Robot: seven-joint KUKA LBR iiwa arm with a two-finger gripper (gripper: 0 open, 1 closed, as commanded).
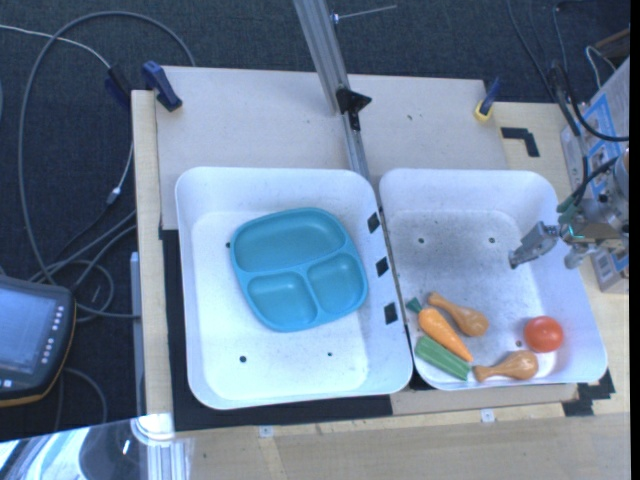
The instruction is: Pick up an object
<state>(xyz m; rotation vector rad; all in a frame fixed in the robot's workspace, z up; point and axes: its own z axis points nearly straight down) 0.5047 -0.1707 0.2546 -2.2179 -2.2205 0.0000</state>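
The gripper (pixel 545 243) is hovering at the right edge of the right bin (pixel 450 193), above its bare, speckled floor. The fingers are reading as slightly parted with nothing between them, though they are showing small and the gap is hard to judge. The pickable things are lying clustered in the bin's near corner: a tomato (pixel 543 333), a carrot (pixel 443 333), a green vegetable (pixel 442 358) just beside it, and two drumsticks (pixel 460 315) (pixel 507 367). The tomato is sitting nearest, toward the near rim from the fingers and well apart from them. Being round, it is presenting no long axis. The carrot is running diagonally. The left bin (pixel 215 368) is bearing a blue tray (pixel 297 268).
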